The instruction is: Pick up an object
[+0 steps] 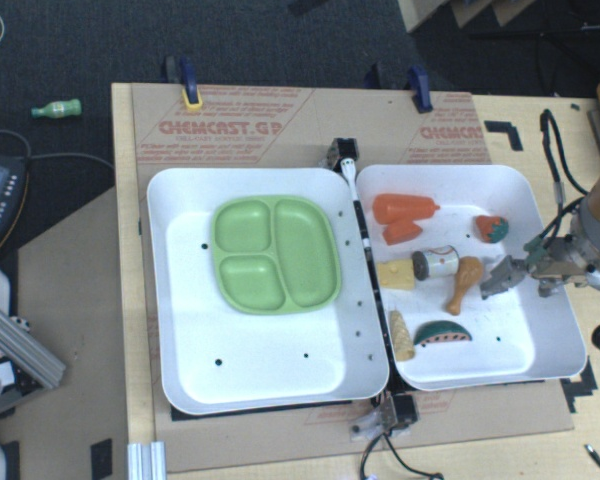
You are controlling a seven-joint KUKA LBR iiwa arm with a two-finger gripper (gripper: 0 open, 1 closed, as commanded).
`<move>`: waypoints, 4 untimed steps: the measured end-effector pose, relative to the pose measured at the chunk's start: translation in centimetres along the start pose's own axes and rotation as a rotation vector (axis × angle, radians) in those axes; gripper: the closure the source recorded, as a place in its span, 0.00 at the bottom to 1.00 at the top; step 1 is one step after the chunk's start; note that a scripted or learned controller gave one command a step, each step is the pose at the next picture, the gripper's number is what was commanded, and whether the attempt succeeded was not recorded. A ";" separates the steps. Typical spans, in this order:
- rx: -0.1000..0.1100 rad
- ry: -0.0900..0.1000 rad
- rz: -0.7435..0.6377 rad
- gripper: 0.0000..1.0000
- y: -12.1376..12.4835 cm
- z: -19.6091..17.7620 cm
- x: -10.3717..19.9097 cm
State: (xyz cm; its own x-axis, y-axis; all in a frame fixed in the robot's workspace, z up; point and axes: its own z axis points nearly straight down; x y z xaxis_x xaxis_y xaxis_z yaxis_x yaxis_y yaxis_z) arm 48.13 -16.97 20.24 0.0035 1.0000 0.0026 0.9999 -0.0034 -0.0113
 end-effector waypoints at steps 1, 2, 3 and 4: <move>-0.011 -0.003 -0.003 0.00 0.3 -0.5 0.0; -0.005 0.000 -0.003 0.00 -0.4 4.0 -0.1; -0.005 0.001 -0.003 0.00 -0.8 10.2 0.3; -0.007 0.000 -0.003 0.00 -0.9 11.9 0.4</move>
State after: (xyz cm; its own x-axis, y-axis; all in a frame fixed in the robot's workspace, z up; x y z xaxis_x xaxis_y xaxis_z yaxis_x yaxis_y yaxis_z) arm 47.13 -16.56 8.34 0.0003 1.0000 0.0028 1.0000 -0.0003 -0.0043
